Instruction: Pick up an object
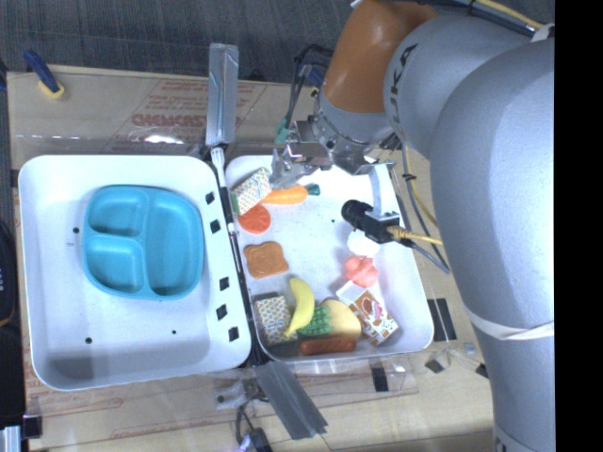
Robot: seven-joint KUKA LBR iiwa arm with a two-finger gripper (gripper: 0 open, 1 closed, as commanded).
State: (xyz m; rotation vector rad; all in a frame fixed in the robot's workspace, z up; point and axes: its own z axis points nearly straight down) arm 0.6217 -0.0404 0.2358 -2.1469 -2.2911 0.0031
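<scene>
My gripper hangs low over the far left corner of the right bin. Just below it lie an orange carrot and a small patterned box. A red-orange round piece sits in front of the box, and a slice of toast lies nearer still. At the bin's near end I see a banana, another patterned box, a yellow lump, a brown sausage and a small printed carton. A pink piece and a white piece lie by the right wall.
The left bin holds a blue divided plate. A metal divider runs between the two bins. The bulky grey arm covers the right side of the bench.
</scene>
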